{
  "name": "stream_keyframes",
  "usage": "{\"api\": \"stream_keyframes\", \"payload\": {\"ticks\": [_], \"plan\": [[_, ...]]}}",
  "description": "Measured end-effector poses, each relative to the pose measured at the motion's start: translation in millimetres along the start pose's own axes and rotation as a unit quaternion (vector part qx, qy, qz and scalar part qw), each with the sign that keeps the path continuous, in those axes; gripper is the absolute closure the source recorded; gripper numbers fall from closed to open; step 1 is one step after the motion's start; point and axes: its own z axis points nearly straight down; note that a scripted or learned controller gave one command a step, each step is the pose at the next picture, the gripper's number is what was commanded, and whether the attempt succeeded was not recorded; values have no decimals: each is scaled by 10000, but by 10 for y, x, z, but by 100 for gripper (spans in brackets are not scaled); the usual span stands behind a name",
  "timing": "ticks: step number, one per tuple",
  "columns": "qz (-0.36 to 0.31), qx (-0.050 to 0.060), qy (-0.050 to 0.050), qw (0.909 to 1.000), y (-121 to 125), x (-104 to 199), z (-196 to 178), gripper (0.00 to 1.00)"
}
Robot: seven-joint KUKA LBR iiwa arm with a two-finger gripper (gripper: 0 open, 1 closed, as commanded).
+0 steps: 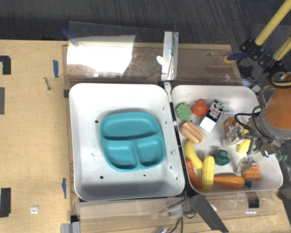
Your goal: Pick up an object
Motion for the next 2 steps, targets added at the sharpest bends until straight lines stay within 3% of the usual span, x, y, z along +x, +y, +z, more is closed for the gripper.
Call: {"api": "stream_keyframes", "payload": {"ticks": [1, 2], "plan": [[-394, -4, -16, 9992, 175, -1008, 2, 0], [-508, -3, -3, 9987, 351, -924, 1, 0]]}}
